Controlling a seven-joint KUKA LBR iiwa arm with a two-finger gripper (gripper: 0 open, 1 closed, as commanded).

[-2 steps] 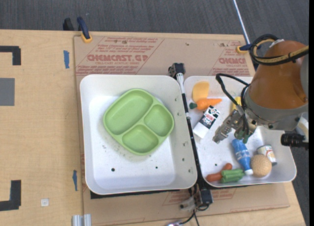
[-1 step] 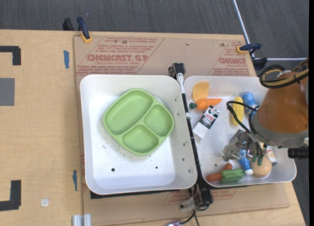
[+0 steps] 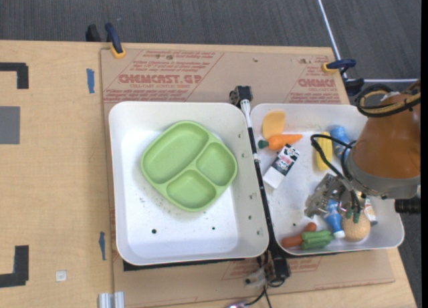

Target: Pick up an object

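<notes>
My gripper (image 3: 332, 201) hangs low over the front right part of the right bin (image 3: 289, 190), under the orange wrist band. Just beneath it lies a small blue bottle (image 3: 333, 221); whether the two touch is not clear. Beside that bottle rest a tan rounded item (image 3: 356, 231), a green vegetable (image 3: 316, 238) and a small orange-red piece (image 3: 292, 240). Farther back in this bin lie a white carton with black print (image 3: 283, 164), a carrot (image 3: 279, 142), a yellow-orange piece (image 3: 273, 124), a yellow banana (image 3: 322, 156) and a blue item (image 3: 338, 132).
The left bin (image 3: 134, 186) holds a green divided plate (image 3: 189, 165). A black clamp (image 3: 241, 94) sits at the back where the bins meet. The arm's body covers the right bin's right side. Brown cardboard lies under both bins.
</notes>
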